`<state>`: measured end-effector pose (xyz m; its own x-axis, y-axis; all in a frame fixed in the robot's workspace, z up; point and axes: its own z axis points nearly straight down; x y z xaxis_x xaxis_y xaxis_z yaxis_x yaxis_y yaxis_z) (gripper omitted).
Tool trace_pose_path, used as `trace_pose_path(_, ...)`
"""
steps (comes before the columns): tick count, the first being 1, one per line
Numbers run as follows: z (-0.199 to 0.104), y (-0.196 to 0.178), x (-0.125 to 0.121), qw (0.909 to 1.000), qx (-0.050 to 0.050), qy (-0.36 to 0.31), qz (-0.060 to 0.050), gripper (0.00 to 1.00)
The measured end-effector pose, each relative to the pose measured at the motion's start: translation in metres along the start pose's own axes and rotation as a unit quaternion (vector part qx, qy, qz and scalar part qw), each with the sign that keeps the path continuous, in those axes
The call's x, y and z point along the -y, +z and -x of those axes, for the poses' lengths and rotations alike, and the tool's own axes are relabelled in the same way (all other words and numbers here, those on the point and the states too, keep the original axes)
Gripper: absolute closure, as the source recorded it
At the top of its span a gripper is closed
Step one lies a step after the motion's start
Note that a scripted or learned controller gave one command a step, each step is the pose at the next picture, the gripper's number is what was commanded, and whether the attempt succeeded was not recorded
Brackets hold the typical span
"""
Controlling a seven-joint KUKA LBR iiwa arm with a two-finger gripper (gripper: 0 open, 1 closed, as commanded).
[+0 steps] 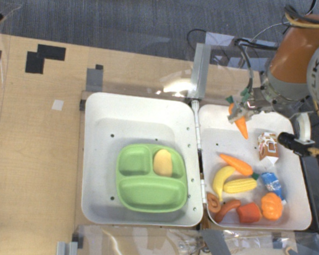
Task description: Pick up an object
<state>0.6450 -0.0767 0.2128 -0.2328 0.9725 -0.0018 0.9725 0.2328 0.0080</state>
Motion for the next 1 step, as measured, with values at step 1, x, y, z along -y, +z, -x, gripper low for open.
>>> trace_pose_path(1,0.0094,0.0265,-0.0234,0.9999,0.0,-0.017,-0.001,1.0)
